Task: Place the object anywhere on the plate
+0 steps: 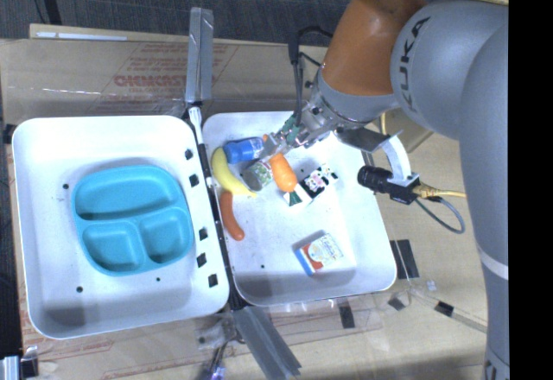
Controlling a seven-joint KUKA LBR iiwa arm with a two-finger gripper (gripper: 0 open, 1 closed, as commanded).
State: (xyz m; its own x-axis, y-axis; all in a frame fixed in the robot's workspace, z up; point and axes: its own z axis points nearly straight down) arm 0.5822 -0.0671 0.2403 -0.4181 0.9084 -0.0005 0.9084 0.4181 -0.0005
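Observation:
A blue three-compartment plate [130,218] lies in the left bin [39,197] with nothing on it. The right bin [354,223] holds several objects in a cluster at its back left: a blue can [243,148], a yellow banana [225,177], an orange carrot [282,173], a small grey-green piece [257,173] and a reddish sausage [231,217]. My gripper [282,142] hangs low over this cluster, right beside the can and just above the carrot. Its tips blend into the objects.
A black-and-white toy [318,180] sits right of the carrot. A small blue and red box [321,251] lies near the right bin's front. The divider between the bins [207,197] runs just left of the banana. A black cable connector [389,182] hangs over the bin's right side.

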